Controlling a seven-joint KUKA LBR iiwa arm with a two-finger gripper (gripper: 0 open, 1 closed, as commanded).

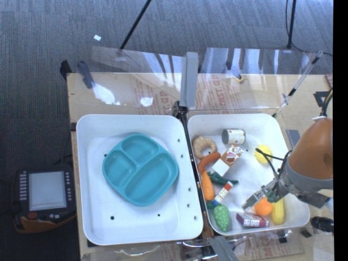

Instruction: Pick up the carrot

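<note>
Orange carrot [207, 185] lies in the right bin [274, 125]; the hand [255, 198] hovers near an orange fruit [263, 207], its grip unreadable.

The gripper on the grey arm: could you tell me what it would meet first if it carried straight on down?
Probably the round orange fruit directly beneath the gripper, though depth is unclear.

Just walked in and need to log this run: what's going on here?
A robot arm reaches from the right into the right bin, which is cluttered with toy food. Its gripper sits low at the front right, by an orange fruit and a corn cob. The carrot lies untouched along that bin's left side. The left bin holds a blue divided plate.
</note>
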